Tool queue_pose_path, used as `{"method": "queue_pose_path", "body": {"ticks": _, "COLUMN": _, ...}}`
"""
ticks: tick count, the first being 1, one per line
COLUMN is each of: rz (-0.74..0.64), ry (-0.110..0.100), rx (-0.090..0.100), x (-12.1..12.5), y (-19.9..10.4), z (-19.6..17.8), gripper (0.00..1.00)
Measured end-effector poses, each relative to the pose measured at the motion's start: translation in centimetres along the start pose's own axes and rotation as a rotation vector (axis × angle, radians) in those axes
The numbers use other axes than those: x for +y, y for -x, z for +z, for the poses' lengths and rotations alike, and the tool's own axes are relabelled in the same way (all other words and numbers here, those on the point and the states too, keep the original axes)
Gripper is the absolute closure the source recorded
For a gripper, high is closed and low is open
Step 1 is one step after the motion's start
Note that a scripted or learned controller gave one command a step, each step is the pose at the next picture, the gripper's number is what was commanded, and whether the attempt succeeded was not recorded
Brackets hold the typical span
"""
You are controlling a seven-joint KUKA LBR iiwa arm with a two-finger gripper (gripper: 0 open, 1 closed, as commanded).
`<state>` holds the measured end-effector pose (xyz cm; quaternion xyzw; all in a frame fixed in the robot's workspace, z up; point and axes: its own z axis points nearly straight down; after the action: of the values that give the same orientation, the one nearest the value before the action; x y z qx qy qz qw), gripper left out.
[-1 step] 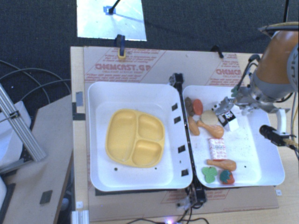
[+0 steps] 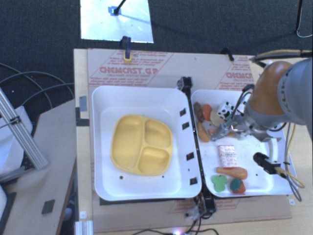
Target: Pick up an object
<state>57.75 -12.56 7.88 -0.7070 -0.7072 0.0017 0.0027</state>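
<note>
I see the tool (image 2: 226,130) low in the right bin (image 2: 279,186), among small toys beside a black-and-white die (image 2: 224,110); I cannot tell its state. A yellow divided plate (image 2: 142,144) fills the left bin (image 2: 105,180).

Sitting on the table (image 2: 161,65): two white bins, the left bin (image 2: 142,94) and the right bin (image 2: 274,185). Lying well left of the end effector (image 2: 226,129): one yellow divided plate (image 2: 142,144). Crowding below and around it: roughly seven small items, among them one orange carrot (image 2: 232,171), one green piece (image 2: 219,181), one white packet (image 2: 227,155), one black-and-white die (image 2: 225,109).
</note>
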Motion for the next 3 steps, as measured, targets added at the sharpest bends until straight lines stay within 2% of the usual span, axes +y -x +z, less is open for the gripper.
{"method": "queue_pose_path", "body": {"ticks": 1, "rz": 0.001, "ry": 0.013, "rx": -0.005, "x": 3.5, "y": 6.0, "z": -0.7, "gripper": 0.0}}
{"method": "queue_pose_path", "body": {"ticks": 2, "rz": 0.0, "ry": 0.01, "rx": -0.003, "x": 5.2, "y": 8.2, "z": -0.7, "gripper": 0.0}}
{"method": "queue_pose_path", "body": {"ticks": 3, "rz": -0.002, "ry": 0.011, "rx": -0.003, "x": 5.2, "y": 8.1, "z": -1.8, "gripper": 1.0}}
